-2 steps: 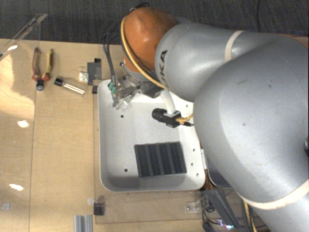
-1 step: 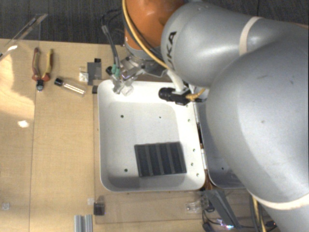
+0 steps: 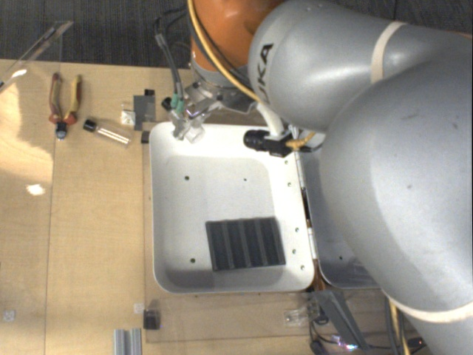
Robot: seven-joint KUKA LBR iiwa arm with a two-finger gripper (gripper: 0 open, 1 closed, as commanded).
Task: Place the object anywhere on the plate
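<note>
Grey arm: a large grey arm [image 3: 384, 154] is seen filling the right side of the camera view, with an orange band [image 3: 222, 13] at the top above the wrist.
End effector: the end effector [image 3: 186, 128] is seen at the far left corner of the left bin, over the rim; its fingertips look pale and translucent, and how far they are parted cannot be told. Nothing is seen between them.
Left bin: a shallow white bin [image 3: 170, 213] is seen in the middle of the view, resting on the desk.
Dark ridged object: a dark, ribbed rectangular piece [image 3: 244, 243] is seen lying flat on the floor of the left bin, toward the near side, well apart from the end effector.
Right bin: a part of the second white bin [image 3: 336, 268] is seen just beside the first, mostly covered by the arm.
Desk: a light wooden desk [image 3: 81, 235] is seen on the left.
Pliers: red-handled pliers [image 3: 64, 102] are seen on the desk at far left.
Small parts: a small vial-like item [image 3: 107, 131] is seen near the pliers.
</note>
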